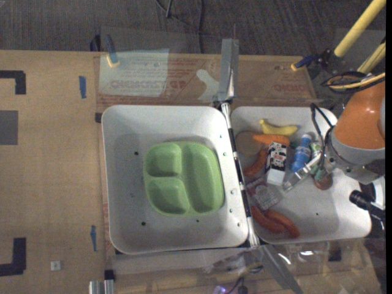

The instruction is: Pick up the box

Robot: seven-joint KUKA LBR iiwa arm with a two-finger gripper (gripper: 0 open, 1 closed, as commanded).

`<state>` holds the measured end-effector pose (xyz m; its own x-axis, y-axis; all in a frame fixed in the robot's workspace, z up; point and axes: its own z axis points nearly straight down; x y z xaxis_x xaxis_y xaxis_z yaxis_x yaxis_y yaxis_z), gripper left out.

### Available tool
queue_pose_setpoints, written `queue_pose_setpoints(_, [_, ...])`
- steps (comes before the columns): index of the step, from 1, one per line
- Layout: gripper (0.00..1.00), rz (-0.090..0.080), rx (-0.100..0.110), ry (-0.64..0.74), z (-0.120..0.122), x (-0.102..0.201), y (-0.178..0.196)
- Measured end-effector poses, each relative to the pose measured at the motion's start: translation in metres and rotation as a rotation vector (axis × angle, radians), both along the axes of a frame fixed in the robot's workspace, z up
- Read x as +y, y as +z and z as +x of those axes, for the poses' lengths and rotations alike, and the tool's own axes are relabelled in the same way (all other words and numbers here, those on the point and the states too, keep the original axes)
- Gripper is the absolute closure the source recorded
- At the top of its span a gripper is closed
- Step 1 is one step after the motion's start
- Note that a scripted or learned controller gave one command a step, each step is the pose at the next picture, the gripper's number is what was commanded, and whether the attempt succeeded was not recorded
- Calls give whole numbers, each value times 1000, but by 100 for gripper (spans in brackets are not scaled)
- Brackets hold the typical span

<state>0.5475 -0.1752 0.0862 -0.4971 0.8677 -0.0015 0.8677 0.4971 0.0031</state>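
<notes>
The box [277, 162] is a small white carton with dark and red print. It lies in the right bin [331, 216], among other items near the bin's left half. My gripper [300, 175] hangs low over the right bin, just right of the box, below the orange band of the arm [362, 127]. Its metal fingers point down and left toward the box's lower right corner. I see nothing held between them.
Around the box lie a banana [277, 128], a carrot [269, 139], a blue bottle [301, 153], and red sausage-like items [277, 221]. The left bin [122, 164] holds a green divided plate [182, 178]. A metal divider [228, 72] stands behind the bins.
</notes>
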Motion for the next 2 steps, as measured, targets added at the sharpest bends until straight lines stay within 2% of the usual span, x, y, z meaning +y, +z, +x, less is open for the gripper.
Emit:
queue_pose_setpoints(1, [0, 1, 1, -73, -39, 18, 1])
queue_pose_setpoints(2, [0, -1, -2, -3, 14, 62, 1])
